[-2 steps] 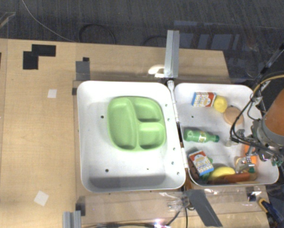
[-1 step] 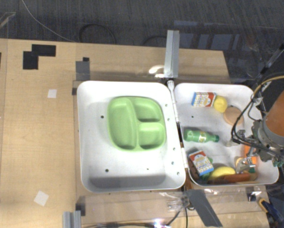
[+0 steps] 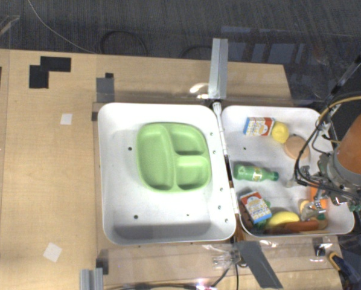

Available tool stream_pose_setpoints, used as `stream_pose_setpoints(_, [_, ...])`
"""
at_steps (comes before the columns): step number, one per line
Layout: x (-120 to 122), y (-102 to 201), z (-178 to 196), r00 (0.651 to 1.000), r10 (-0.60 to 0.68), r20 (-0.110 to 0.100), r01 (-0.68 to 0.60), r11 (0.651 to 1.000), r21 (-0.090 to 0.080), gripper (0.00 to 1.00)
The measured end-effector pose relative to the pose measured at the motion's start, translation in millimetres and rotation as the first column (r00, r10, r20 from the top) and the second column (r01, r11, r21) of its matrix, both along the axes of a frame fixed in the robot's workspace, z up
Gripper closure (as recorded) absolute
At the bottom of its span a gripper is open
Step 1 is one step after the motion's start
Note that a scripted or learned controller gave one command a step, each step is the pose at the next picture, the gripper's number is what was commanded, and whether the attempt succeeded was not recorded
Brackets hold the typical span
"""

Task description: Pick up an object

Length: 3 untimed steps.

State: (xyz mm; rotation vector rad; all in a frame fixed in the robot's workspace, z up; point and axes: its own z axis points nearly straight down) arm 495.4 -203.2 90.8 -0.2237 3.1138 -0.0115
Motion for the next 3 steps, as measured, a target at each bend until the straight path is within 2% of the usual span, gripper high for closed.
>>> stream_pose_setpoints(1, [5.8, 5.6, 0.1, 0.999, 0.044, -0.004, -0.044, 0.999, -0.003, 0.0])
stream_pose_setpoints(2, [11.9, 6.8, 14.6, 0.999, 0.048, 0.015, -0.048, 0.999, -0.006, 1.0])
stream_pose_setpoints(3, [11.7, 7.0, 14.1, 0.999, 0.049, 0.014, -0.049, 0.999, -0.006, 0.0])
